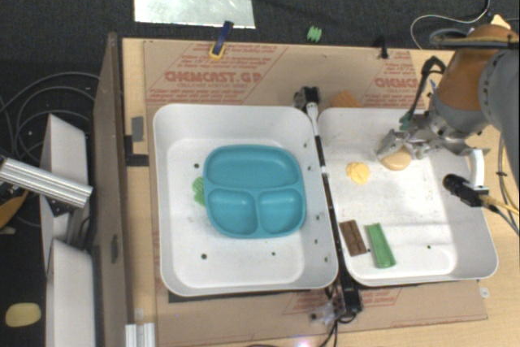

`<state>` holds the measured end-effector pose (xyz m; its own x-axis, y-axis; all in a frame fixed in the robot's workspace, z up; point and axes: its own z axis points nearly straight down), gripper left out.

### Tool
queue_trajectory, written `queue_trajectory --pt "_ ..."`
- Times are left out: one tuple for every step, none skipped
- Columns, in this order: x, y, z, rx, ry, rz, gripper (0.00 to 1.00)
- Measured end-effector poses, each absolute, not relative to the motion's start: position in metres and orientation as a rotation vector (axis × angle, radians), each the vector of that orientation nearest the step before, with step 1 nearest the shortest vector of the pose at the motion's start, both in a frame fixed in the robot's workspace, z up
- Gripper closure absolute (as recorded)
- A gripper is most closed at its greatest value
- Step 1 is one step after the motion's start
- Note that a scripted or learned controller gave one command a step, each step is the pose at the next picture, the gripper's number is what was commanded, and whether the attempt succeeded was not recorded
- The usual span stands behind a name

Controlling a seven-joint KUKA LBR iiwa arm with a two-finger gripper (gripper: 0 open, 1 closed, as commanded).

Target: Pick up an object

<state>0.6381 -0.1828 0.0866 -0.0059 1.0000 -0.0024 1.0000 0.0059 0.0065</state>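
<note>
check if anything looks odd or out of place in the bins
One thing: in the left bin, a small green item is wedged partly beneath the left edge of the blue divided tray. The right bin's pieces lie loose and separate.

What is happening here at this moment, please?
A grey robot arm reaches into the right bin, and its gripper is low beside a tan rounded object. Whether it holds that object cannot be told. A yellow piece, a brown block and a green block lie in the same bin. The left bin holds a blue divided tray.
</note>
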Motion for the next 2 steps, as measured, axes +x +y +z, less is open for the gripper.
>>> queue_trajectory --pt "0.639 -0.183 0.099 2.209 2.225 0.008 1.00" --pt "0.595 -0.203 0.142 2.222 2.219 0.000 1.00"
